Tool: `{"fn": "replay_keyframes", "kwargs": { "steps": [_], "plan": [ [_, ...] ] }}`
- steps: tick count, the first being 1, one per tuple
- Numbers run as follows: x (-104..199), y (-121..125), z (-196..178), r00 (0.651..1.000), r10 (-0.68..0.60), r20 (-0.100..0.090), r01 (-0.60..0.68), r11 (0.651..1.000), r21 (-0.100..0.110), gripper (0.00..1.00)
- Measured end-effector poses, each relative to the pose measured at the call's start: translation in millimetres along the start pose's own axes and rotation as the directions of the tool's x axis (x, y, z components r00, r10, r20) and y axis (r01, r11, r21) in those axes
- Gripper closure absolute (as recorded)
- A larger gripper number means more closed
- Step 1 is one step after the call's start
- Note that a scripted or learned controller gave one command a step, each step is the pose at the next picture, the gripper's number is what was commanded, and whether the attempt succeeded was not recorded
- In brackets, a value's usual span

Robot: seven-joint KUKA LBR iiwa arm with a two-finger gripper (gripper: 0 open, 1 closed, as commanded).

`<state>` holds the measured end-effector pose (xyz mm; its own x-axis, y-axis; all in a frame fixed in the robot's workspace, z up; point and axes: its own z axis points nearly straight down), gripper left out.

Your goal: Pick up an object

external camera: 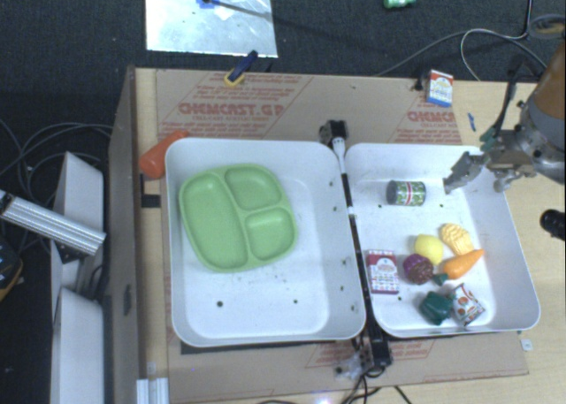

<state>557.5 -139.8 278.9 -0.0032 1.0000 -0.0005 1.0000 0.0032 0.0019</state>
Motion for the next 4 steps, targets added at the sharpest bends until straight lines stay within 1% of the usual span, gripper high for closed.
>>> {"fn": "replay_keyframes", "kwargs": {
  "steps": [1,2,3,4],
  "plan": [
    [58,-7,121,1.0,0.0,-0.001,0.0,1.0,0.003,0.0],
    [44,-18,195,1.0,0.002,0.0,-0.002,1.0,0.001,0.0],
    [19,36,194,1.0,0.001,0.0,-0.001,1.0,-0.001,0.0],
    [28,-56,195,1.0,0.002,-0.001,-0.002,1.0,0.003,0.0]
  ]
}}
